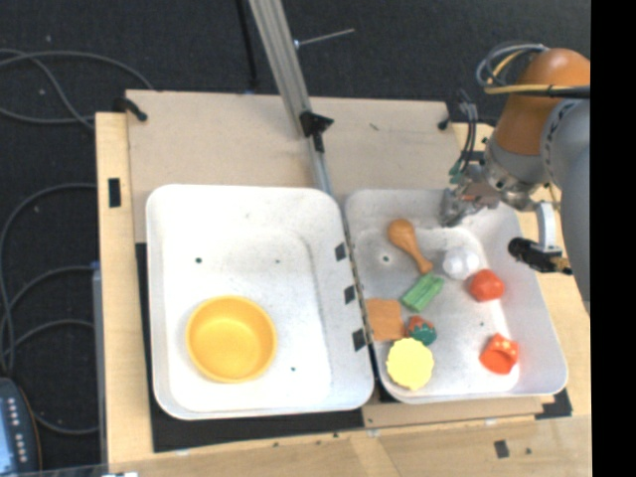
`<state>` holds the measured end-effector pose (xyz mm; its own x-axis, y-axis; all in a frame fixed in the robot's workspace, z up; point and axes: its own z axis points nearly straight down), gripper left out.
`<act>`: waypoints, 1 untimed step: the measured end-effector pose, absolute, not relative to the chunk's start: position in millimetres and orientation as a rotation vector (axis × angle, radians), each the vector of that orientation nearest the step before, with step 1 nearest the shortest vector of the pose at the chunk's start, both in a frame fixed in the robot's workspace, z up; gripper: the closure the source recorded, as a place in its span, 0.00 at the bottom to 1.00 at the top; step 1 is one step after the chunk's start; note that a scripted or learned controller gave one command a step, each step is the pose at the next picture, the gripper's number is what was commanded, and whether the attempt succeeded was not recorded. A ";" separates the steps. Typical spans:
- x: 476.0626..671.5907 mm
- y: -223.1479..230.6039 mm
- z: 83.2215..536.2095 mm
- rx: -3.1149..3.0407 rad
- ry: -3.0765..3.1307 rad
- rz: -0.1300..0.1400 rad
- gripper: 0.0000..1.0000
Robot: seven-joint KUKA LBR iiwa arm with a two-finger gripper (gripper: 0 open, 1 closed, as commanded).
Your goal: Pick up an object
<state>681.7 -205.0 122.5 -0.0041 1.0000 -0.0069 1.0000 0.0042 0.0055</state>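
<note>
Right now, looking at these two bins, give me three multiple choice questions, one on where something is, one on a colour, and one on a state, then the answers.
1. Where is the yellow bowl?
A. in the left bin
B. in the right bin
C. on the bare bench

2. What colour is the block in the middle of the right bin?
A. blue
B. green
C. black

3. How does the gripper stand to the things in the right bin?
A. it hangs over the bin's far edge, apart from them
B. it presses on the yellow bowl
C. it lifts the yellow disc

Answers:
1. A, the bowl sits in the near part of the left bin.
2. B, the block is plainly green.
3. A, the gripper is at the far rim, with the drumstick lying clear of it.
</note>
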 end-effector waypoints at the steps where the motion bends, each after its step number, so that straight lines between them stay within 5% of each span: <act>1: 687.3 -203.6 187.7 2.212 2.219 0.007 1.00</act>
<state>687.3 -203.6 187.7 -0.0030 1.0000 -0.0027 1.0000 0.0030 0.0094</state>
